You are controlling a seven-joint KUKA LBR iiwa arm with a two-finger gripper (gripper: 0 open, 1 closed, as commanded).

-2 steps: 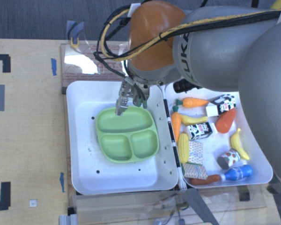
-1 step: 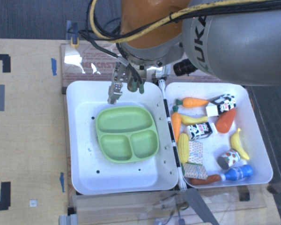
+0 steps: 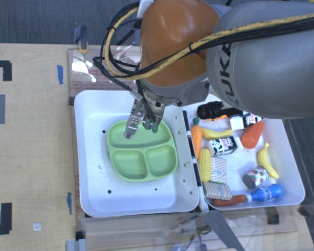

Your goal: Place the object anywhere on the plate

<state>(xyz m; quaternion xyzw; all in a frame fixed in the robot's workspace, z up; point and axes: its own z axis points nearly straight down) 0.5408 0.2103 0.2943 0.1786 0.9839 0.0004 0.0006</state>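
Wooden bench (image 3: 26,156) carrying two shallow white bins side by side. The left bin (image 3: 89,156) and right bin (image 3: 290,177) meet along their inner rims. Blue tape marks (image 3: 59,74) and black corner markings (image 3: 2,69) lie on the bench surface.

Grey arm (image 3: 267,51) — orange band, black-yellow cables.

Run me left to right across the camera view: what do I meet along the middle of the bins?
Green three-compartment plastic plate → orange carrot → yellow corn cob → black-and-white cow-patterned toy → yellow banana.
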